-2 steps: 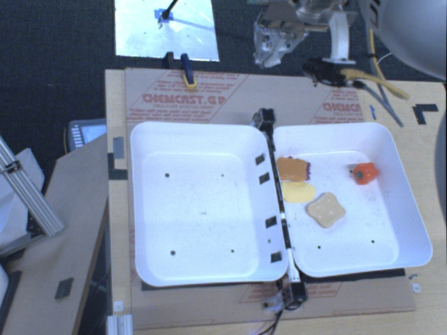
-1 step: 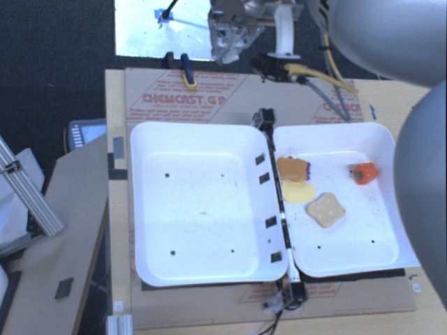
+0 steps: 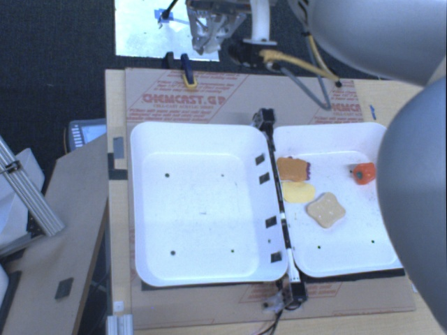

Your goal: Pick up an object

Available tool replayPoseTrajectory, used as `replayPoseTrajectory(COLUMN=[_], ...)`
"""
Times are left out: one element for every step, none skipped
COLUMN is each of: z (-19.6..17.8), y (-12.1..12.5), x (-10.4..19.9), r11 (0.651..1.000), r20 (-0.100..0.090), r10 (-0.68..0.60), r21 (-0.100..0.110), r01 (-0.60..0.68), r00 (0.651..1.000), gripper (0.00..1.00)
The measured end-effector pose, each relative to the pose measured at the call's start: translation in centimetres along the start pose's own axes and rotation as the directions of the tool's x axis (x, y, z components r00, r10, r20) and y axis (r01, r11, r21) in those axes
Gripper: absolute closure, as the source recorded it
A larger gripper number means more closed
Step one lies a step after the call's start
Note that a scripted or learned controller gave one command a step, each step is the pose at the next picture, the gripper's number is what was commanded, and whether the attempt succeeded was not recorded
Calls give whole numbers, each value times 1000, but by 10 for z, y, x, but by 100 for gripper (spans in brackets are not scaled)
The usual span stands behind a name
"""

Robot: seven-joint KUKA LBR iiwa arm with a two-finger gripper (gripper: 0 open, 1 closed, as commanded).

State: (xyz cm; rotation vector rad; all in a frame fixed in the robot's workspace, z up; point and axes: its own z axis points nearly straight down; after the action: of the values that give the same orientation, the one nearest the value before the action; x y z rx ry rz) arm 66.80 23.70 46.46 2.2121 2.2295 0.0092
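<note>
Here, a small tomato point(image 3: 362, 173) — orange-red, green-capped — lies in the right bin point(image 3: 349, 260)

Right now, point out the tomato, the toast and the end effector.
tomato point(image 3: 362, 174): camera view, middle of its red body.
toast point(image 3: 325, 210): camera view, centre of its tan top face.
end effector point(image 3: 207, 30): camera view, on its metal frame above the bench's far edge.

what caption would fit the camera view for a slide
Gripper raised beyond two white bins; right bin holds a toast slice, yellow piece, orange-brown block and red-orange item.
</note>
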Motion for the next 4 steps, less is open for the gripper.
replayPoseTrajectory(z=[21, -27, -63, -71], y=[-6, 1, 0, 0], x=[-3, -2, -2, -2], r11=[1000, 1000, 1000, 1000], r20=[3, 1, 2, 2], r10=[5, 1, 0, 0], r21=[5, -1, -1, 2], r01=[-5, -1, 0, 0], r00=[1000, 1000, 1000, 1000], gripper=[100, 100, 100, 100])
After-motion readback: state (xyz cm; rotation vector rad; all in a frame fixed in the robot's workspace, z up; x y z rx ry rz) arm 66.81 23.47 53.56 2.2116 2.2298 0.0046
